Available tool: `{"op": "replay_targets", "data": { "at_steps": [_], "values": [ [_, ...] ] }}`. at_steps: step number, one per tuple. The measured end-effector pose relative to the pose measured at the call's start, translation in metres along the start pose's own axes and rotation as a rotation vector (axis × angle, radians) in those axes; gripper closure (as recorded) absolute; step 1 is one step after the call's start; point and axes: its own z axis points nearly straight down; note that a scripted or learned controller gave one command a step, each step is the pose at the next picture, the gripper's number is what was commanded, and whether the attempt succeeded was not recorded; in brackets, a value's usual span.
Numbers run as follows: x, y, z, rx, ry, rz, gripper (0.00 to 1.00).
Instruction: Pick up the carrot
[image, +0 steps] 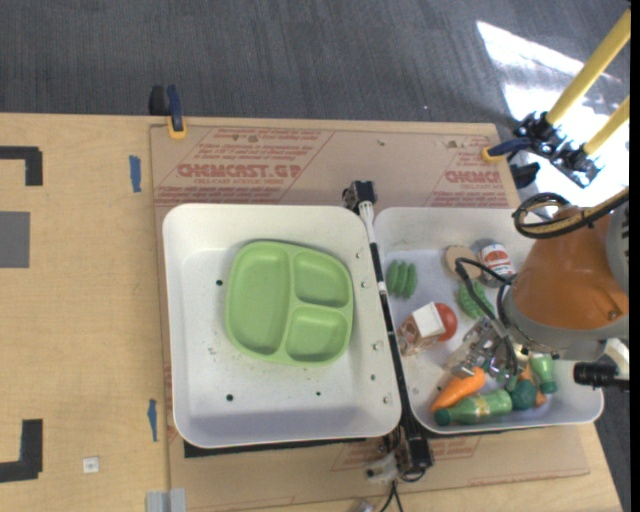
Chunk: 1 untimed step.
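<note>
Carrot (462, 387) lies in the right bin (585, 410) near its front rim, just beside a green bottle (478, 407). Gripper (487, 352) hovers close above it; whether the jaws are open I cannot tell, so the lift seems not yet done.

The carrot (459, 388) is small, orange and tapered. It lies tilted near the front of the right bin (425, 232), its point toward the left, resting against other toy foods.
</note>
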Motion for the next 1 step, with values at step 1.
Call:
{"op": "replay_targets", "data": {
  "at_steps": [1],
  "values": [
    [-0.0035,0.0013,-0.0002,-0.002,-0.018,-0.363,0.00]
  ]
}}
